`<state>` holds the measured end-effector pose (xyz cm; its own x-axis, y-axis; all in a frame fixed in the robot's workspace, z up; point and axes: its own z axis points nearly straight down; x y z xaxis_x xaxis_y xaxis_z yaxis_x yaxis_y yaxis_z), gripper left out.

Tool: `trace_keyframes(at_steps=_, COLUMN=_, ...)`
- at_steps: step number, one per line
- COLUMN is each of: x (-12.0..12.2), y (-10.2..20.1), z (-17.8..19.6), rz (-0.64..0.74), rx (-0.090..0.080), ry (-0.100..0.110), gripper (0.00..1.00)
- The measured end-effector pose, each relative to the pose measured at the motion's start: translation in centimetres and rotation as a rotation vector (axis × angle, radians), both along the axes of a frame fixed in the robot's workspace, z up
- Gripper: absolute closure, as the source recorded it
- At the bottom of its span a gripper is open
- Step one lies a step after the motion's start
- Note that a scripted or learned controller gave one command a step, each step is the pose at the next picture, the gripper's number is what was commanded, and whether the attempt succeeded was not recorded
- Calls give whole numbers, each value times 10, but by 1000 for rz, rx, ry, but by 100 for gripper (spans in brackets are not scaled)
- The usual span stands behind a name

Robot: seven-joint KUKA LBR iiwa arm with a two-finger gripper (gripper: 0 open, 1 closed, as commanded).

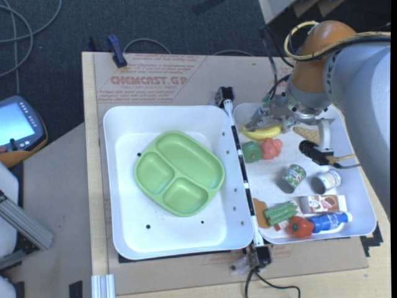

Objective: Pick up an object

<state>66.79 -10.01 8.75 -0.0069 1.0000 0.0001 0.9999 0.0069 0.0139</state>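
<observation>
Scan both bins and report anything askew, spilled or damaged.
Nothing looks spilled or damaged. The green divided plate sits turned at an angle to the left bin's walls. In the right bin, the small can lies on its side among jumbled toy foods.

The arm (366, 73) runs off the right edge and hides part of the right bin (363, 219); the banana (262, 131) lies partly covered.

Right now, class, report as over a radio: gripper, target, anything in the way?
Gripper low over right bin's far corner, fingers unclear. Banana directly beneath, not seen gripped. Green pepper and red fruit crowd its near side.
</observation>
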Motion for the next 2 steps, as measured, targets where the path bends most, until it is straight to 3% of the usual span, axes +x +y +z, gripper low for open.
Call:
trace_keyframes(at_steps=1, x=-1, y=-3, z=14, rz=-3, rx=-2, ry=-2, gripper=100)
trace_keyframes(at_steps=2, x=-46, y=96, z=103, rz=2, rx=4, ry=9, gripper=100)
